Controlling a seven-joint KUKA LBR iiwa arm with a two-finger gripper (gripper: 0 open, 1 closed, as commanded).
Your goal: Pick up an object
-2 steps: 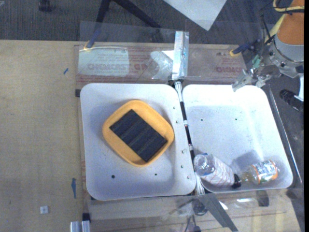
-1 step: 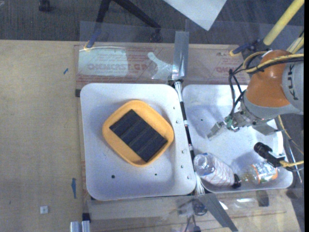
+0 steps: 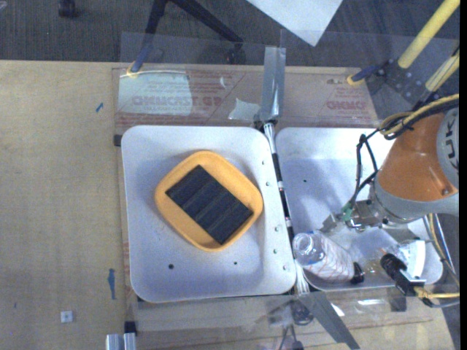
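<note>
Camera view puts your pincer (image 3: pixel 354 219) low over the right bin (image 3: pixel 314 166), hanging under the grey wrist and its orange band. From this angle you cannot tell whether it is spread or pressed together, and you see nothing held in it.

Just beside it, toward the bin's near edge, lies a clear plastic bottle (image 3: pixel 325 258) on its side. Its rounded clear end is against the wall between the bins, and a patterned label wraps its middle. Judge it as light, thin-walled and slippery: it will likely dent under a hard squeeze and roll if you nudge it off-centre. Take it across the labelled middle, closing square to its long axis, so it cannot squirt out endwise. The dividing wall crowds the clear end, so you would do better to stay away from that end.

Further out, in the left bin (image 3: pixel 146 159), a yellow tray (image 3: pixel 169 204) with a dark ribbed panel (image 3: pixel 209 205) sits flat and well apart from the pincer. It looks stiff but broad, so only its raised rim offers a hold. Both bins rest on the table (image 3: pixel 51 195).
</note>
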